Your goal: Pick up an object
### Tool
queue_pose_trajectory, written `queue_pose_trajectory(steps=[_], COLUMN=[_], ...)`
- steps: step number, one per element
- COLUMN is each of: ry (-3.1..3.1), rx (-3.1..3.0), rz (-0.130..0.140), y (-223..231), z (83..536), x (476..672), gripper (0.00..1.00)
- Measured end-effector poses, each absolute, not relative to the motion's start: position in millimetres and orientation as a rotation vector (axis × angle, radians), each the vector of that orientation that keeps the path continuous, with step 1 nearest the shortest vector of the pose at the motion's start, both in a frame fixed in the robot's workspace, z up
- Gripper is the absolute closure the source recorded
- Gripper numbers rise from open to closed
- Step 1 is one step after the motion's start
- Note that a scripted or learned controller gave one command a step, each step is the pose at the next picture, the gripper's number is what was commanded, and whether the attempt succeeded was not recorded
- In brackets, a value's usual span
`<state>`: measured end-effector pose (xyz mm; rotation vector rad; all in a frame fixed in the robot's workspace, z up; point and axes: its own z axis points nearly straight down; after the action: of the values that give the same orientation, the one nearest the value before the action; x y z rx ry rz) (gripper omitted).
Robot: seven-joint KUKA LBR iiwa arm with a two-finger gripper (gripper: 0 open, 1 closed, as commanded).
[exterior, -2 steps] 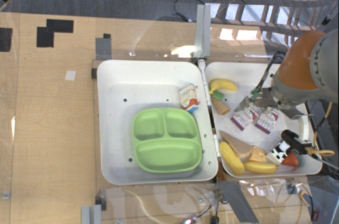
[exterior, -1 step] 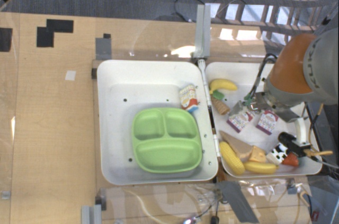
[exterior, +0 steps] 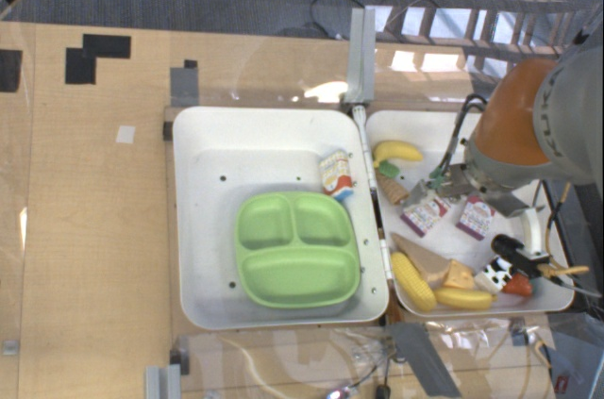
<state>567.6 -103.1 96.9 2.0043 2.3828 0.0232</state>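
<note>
Arm low over right bin; jaws hidden, state impossible to tell. Banana, corn, two small cartons in right bin. Green plate in left bin.

Two shallow white bins sit side by side at the centre of the frame: the left bin and the right bin.

The left bin holds two things: one green divided plate at its lower middle, and one small carton at its upper right.

The right bin holds more. There are two bananas, one at its upper left and one along its lower edge. There is one corn cob at the lower left, one cheese wedge beside it, two small purple-and-white packets in the middle, and one black-and-white cow figure at the lower right.
</note>
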Motion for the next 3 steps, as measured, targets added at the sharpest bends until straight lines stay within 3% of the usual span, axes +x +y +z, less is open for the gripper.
queue_pose_trajectory(steps=[1,2,3], ry=[2.38,2.38,2.438], rx=[1.998,1.998,1.933], rz=[0.031,0.031,0.025], y=[-102.2,-102.0,-187.8], z=[109.7,109.5,99.8], x=[570.3,570.3,602.5], gripper=[1.0,0.0,0.0])
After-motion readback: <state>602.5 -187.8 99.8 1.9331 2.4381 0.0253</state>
